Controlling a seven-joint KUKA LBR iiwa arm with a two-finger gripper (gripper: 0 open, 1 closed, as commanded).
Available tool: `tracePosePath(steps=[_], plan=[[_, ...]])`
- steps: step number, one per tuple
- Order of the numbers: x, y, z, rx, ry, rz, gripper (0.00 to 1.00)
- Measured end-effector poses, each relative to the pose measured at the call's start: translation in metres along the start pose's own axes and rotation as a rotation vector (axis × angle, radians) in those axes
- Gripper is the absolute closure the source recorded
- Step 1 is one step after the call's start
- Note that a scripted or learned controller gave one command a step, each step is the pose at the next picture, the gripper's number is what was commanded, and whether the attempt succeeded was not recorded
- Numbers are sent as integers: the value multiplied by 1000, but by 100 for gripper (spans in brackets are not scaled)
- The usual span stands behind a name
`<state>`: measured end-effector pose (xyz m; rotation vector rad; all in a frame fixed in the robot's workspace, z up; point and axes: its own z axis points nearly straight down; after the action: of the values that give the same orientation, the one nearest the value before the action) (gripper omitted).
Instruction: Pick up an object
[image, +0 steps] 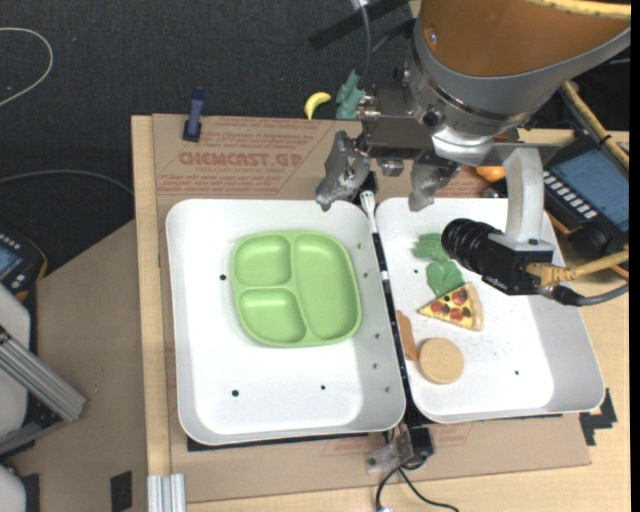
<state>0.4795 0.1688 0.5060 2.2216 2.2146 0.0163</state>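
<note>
Jaws (380, 190) hanging over the far end of the seam between the two bins, two metal fingers (338, 178) spread apart, nothing between them. Raised clear of both bin floors, judging by the slant of the view. Grey arm (500, 50) entering from the upper right, orange band above the wrist.

Left bin (200, 380): green divided plate (297, 288) lying flat near centre, three compartments, all bare.

Right bin (560, 380): toy pizza slice (455, 306), round tan cookie-like disc (441, 361) just beside it toward the near edge, thin brown strip (406, 336) along the left wall, green leafy piece (440, 262) near the bin's middle. Black cylindrical unit (490, 255) on a white bracket overhanging this bin, partly hiding the green piece.

Task status, by judgement: not started in effect. No object gripped, none lifted, all candidates at rest in the bins. Remaining: choose a target, descend, close on it, lift. Nearest candidates: plate edge and green piece.
</note>
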Motion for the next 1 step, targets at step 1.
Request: tracePosePath(steps=[1], plan=[[31,-4,197,25,-9,-3,0]])
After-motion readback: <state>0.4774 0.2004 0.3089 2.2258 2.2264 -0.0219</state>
